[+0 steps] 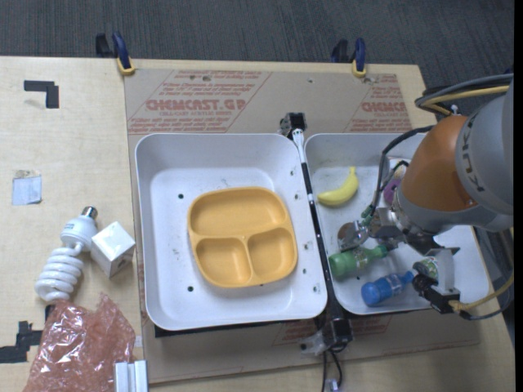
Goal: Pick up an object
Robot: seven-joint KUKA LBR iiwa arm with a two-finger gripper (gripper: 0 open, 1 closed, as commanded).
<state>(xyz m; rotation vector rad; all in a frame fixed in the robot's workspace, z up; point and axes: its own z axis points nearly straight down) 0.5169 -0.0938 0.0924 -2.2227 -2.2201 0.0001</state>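
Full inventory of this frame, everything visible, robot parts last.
bins: 2, white, side by side on the bench
divided tray: 1, yellow, in the left bin
banana: 1, yellow, upper left of the right bin
green bottle: 1, green, left side of the right bin, below the gripper
blue bottle: 1, blue, near the right bin's front edge
spiral bulb: 1, white, on the bench left of the bins
small box: 1, white, beside the bulb
plastic wrap: 1, reddish, bottom left
clamps: 2, blue and yellow, on the board's back edge
arm: 1, grey with orange band, over the right bin
gripper: 1, dark, above the green bottle
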